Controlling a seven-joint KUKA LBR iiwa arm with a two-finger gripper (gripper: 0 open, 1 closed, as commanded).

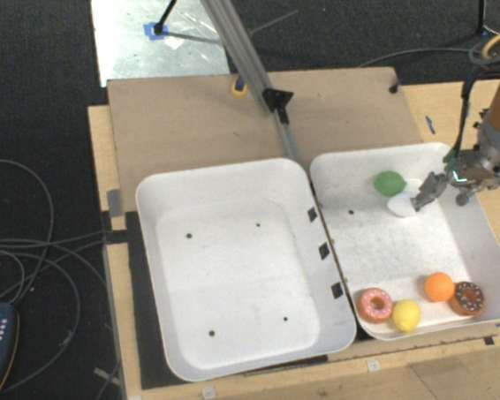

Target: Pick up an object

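Camera view, looking down at a slant on my worktop (180, 122) with two shallow white bins side by side. My pincer (440, 189) reaches into the right bin (397, 250) from its far right edge. Its two fingers look spread a little, with nothing between them. One fingertip points at a small white object (400, 206), touching or almost touching it; I cannot tell which. Just beyond that, touching it or nearly so, sits a green ball (389, 182).

Along the near edge of the right bin lie a pink doughnut (374, 304), a yellow lemon (407, 315), an orange (438, 287) and a brown doughnut (466, 298), all well away from my pincer. The left bin (235, 267) lies beside the right bin.

I judge the risk is a glancing close: my fingers sit to one side of the white object, so they may nudge it away, or knock the green ball rolling, and shut on air.
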